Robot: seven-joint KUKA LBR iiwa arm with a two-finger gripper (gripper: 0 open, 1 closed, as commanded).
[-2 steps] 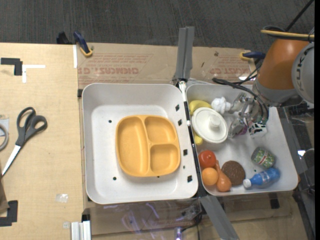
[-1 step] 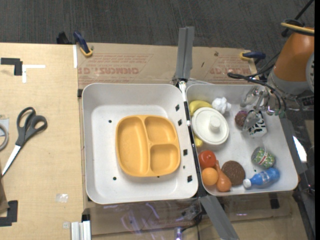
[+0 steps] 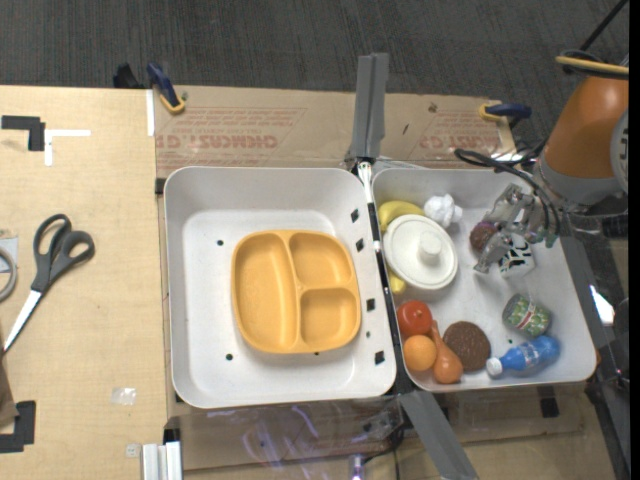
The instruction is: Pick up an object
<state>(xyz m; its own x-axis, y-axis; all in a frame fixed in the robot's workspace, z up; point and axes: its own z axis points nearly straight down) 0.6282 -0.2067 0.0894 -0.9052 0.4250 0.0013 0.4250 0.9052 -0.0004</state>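
Left bin [image 3: 190, 298]: centre frame, carrying the yellow divided tray [image 3: 296, 290], long axis running top to bottom.
Right bin [image 3: 585, 353]: right of centre, crowded with small things.
Arm [image 3: 590, 133]: upper right, reaching down into that bin's top right corner.
Gripper [image 3: 505, 236]: low among the clutter; open or closed, cannot tell.
Likely target: dark reddish object [image 3: 483, 235] just beside the tip, black-and-white piece [image 3: 517, 256] just below; too small to read any long axis or heading.
White lidded bowl [image 3: 421, 251]: close on the left.
Step done well: straight descent, centred on one item, clear of bowl and bin wall.
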